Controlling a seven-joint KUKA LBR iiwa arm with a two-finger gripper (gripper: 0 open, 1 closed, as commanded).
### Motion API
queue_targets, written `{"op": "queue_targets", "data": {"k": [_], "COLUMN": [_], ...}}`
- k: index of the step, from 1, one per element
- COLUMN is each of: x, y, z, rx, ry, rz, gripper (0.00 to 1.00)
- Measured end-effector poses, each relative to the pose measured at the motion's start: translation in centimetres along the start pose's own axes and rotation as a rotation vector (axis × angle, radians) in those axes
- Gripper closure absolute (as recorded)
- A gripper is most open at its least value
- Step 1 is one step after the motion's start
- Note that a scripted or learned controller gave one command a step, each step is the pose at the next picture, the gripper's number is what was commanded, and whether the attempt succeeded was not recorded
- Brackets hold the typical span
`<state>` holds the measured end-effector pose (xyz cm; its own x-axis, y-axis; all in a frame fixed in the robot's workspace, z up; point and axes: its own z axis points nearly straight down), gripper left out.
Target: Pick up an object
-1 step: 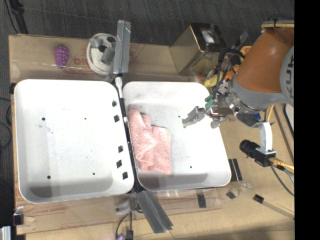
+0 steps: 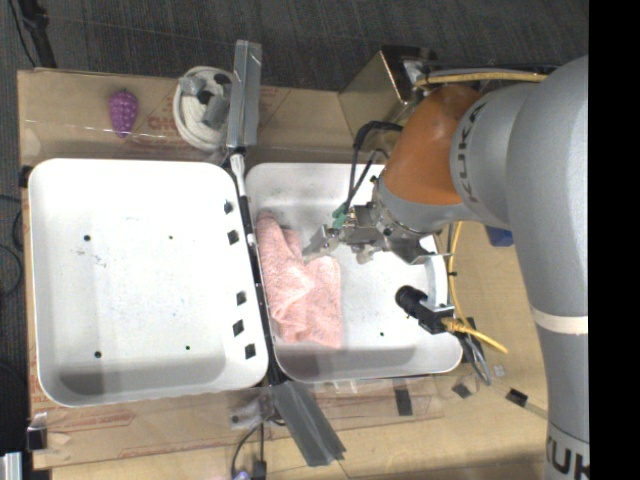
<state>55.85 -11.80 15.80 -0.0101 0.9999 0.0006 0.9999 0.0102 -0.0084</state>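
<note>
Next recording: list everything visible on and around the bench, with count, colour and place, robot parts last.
bins: two, white, side by side on the bench
cloth: one, pink, crumpled, left part of the right bin
purple object: one, on the bench behind the left bin
white roll: one, on the bench behind the bins, beside the grey post
divider: one, grey with black clips, between the bins
arm: one, grey with orange band, reaching in from the right
gripper: one, over the right bin at the cloth's upper edge
</note>
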Motion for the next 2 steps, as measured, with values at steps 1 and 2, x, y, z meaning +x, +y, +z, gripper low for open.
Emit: {"op": "queue_targets", "data": {"k": [1,2], "x": [-1.8,-3.1], "y": [-1.0,3.8], "z": [6.5,6.4], "rx": [-0.01,-0.01], "ry": [0.001,0.0], "rz": [-0.036,-0.03], "gripper": [0.0,0.0]}}
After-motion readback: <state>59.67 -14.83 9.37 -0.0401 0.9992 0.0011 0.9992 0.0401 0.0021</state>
